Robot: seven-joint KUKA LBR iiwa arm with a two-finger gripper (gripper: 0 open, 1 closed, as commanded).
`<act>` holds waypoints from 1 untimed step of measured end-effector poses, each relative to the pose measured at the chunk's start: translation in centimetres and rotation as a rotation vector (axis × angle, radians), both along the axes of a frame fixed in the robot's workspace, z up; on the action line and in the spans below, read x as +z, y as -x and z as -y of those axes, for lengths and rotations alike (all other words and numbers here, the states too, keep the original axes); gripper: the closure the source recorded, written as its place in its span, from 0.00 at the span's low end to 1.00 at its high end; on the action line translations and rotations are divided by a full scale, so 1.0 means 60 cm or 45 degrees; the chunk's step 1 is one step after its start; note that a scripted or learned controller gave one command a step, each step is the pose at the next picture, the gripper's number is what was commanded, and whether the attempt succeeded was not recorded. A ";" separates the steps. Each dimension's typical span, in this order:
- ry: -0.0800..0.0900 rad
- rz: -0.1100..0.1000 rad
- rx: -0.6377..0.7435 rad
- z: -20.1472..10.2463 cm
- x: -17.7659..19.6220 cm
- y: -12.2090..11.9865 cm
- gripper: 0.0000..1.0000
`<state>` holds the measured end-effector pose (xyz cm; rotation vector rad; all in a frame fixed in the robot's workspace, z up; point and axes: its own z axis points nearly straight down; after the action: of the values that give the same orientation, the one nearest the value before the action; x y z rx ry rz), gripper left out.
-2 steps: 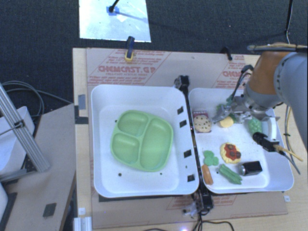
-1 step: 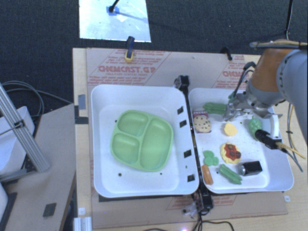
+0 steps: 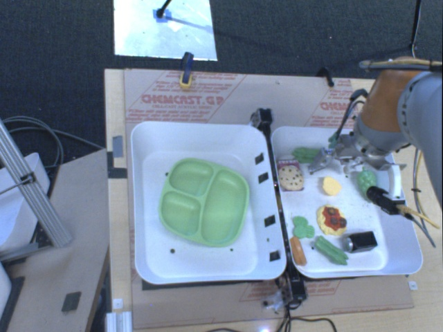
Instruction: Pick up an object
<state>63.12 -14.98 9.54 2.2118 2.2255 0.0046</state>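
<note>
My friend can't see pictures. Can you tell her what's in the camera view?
A grey robot arm's gripper hangs low over the right white bin, which holds toy food such as a cookie, a small pizza and a carrot. The left white bin holds a green divided plate.

I see two bins side by side on the counter (image 3: 118, 206). The left bin (image 3: 149, 254) holds a divided plate (image 3: 205, 200) near its middle. The right bin (image 3: 401, 254) holds small toy foods: a cookie (image 3: 291, 178) at its left, a pizza slice (image 3: 333, 219) in the middle, a carrot (image 3: 297, 250) and a bean pod (image 3: 331, 250) near the front edge. The arm (image 3: 398, 109) reaches over the right bin's far right corner, behind the toys
</note>
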 end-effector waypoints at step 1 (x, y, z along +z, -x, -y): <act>-0.001 -0.008 -0.008 0.004 -0.020 0.048 0.00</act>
<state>60.23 -15.21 8.33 2.2221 2.2223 -0.0019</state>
